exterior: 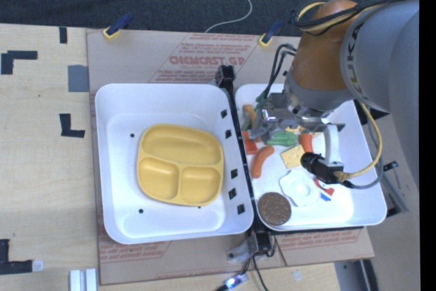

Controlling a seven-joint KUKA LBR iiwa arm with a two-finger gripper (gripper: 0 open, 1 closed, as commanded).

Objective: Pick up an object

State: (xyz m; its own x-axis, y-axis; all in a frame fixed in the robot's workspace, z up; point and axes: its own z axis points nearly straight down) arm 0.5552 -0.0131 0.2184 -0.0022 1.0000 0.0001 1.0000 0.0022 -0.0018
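Observation:
My gripper (286,127) hangs low over the right bin (361,215), above a heap of toy food at the bin's left side. Under and around it lie an orange sausage (261,159), a green piece (284,140), a yellow wedge (291,157), a red-orange piece (307,142) and a small orange bit (249,144). A white fried egg (300,187) and a brown round patty (274,208) lie nearer the front. The wrist hides the fingers.
The left bin (116,215) holds a yellow divided plate (180,163). A black divider (235,146) runs between the bins. The grey arm with its orange band (327,44) covers the right bin's back and right part. A black cable fitting (320,165) hangs beside the wrist.

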